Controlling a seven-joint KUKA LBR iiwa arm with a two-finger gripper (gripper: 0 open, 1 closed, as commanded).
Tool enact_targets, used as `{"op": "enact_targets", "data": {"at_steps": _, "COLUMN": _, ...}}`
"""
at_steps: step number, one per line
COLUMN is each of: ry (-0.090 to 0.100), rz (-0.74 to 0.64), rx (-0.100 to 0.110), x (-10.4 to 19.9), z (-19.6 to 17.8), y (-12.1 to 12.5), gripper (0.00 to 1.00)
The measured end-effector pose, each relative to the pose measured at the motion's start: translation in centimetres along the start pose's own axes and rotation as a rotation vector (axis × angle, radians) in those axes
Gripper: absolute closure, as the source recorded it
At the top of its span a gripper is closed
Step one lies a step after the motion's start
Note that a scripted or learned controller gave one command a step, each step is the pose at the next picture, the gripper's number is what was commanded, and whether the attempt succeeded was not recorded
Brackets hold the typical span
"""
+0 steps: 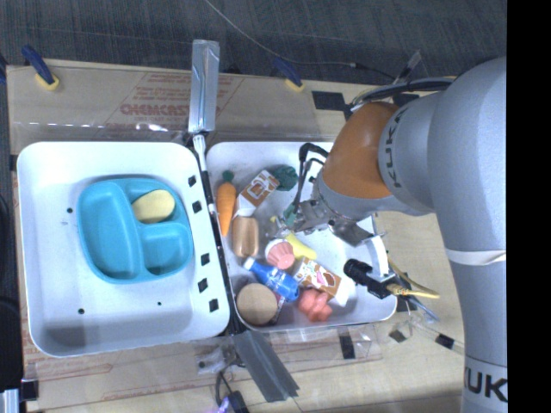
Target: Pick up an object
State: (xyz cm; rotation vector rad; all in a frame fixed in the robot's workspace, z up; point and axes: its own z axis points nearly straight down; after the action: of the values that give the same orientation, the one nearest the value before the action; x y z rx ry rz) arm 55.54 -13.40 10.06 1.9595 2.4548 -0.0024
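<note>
Two white bins share the tabletop; the gripper, finger state impossible to tell, hovers over the right bin's toy food, seemingly mid-reach; next comes descending and closing.

We see a dark carpeted floor beyond the wooden bench, blue clamps on its far edge, lit evenly from above.

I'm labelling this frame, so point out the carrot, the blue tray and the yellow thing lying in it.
carrot (225,206), camera view, middle of its orange body.
blue tray (110,231), camera view, floor of its large compartment.
yellow thing (154,206), camera view, centre of its top.
</note>
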Motion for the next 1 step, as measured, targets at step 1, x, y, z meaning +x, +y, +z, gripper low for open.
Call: {"op": "enact_targets", "data": {"at_steps": 1, "ry": 0.001, "rz": 0.096, "rx": 0.001, "x": -3.14, "z": 0.9, "y": 6.98, "gripper": 1.0}}
